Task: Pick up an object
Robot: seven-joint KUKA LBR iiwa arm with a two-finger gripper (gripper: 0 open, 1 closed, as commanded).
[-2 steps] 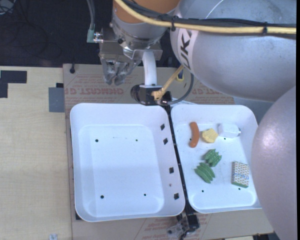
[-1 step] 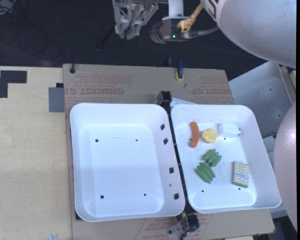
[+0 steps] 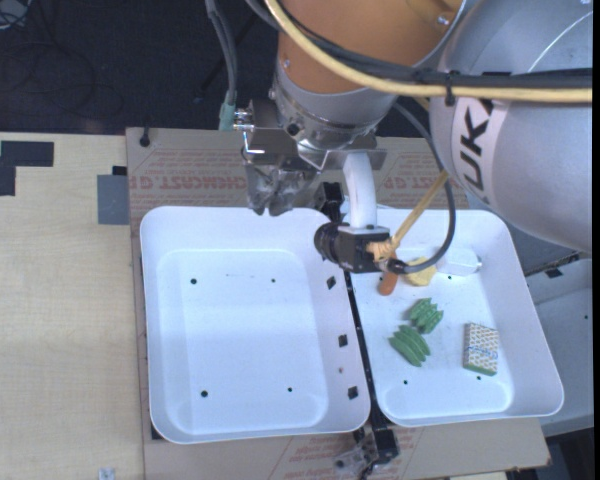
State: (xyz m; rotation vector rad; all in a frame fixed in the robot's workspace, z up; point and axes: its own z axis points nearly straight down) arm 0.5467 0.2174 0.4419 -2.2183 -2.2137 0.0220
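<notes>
My gripper (image 3: 274, 198) hangs over the back rim of the left bin (image 3: 170, 268), under the orange-banded wrist. Nothing shows in its grasp. In the right bin (image 3: 525, 368) lie two green ridged pieces (image 3: 425, 315) (image 3: 410, 346) close together near the middle. A small speckled box with a green edge (image 3: 481, 349) rests to their right. Near the bin's back left sit a small orange piece (image 3: 387, 285), a yellow piece (image 3: 420, 277) and a white piece (image 3: 461, 263). All of these lie well to the right of the gripper.
The two white bins stand side by side on a brown cardboard sheet (image 3: 195, 163). The divider between the bins (image 3: 355, 338) carries small black clips. A pale wooden bench top (image 3: 50, 318) with dark patches extends to the left. The bulky grey arm (image 3: 540, 118) looms over the right bin's back.
</notes>
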